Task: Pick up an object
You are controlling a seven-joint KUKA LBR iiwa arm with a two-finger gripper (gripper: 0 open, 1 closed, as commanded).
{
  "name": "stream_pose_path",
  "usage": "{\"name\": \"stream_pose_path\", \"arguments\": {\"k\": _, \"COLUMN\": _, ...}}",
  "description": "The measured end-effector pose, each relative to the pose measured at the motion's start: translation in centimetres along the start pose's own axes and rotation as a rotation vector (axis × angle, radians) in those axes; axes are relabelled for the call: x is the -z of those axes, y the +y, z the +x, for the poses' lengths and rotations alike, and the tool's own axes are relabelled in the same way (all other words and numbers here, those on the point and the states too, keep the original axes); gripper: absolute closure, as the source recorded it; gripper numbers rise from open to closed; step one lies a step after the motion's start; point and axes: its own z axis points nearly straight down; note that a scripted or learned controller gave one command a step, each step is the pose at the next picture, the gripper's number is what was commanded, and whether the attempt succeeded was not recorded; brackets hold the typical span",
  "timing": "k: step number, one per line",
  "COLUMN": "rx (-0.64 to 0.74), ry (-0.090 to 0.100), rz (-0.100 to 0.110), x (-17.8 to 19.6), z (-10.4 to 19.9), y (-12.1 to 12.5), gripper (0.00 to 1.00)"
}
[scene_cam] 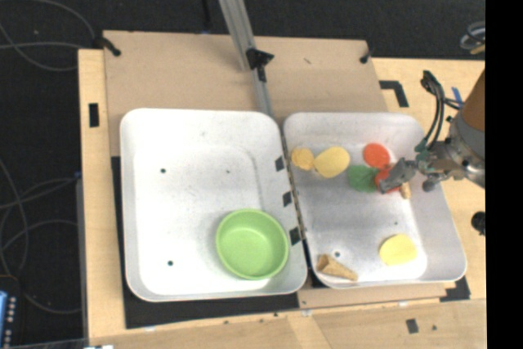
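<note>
Nearest, along the front edge of the right bin (433, 212), lie a tan cone-shaped piece (337, 266) and a yellow round piece (398, 249). Close to the left bin's (163, 143) front edge sits a green bowl (252, 243). Farther back, the gripper (393, 178) reaches over the right bin's right edge, beside a green piece (360, 176) and red-orange pieces (377, 154); its grip state cannot be made out. Two yellow pieces (330, 162) lie near the back-left corner.

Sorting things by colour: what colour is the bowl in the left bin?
Light green. The bowl shows plainly in the camera view, near the front of the left bin.
</note>
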Motion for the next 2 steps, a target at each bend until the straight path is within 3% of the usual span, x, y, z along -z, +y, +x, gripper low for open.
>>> {"name": "stream_pose_path", "arguments": {"k": 1, "rx": -0.001, "ry": 0.0, "rz": 0.0, "x": 0.0, "z": 0.0, "y": 0.0, "gripper": 0.0}}
{"name": "stream_pose_path", "arguments": {"k": 2, "rx": -0.005, "ry": -0.003, "rz": 0.005, "x": -4.2, "z": 0.0, "y": -0.3, "gripper": 0.0}}
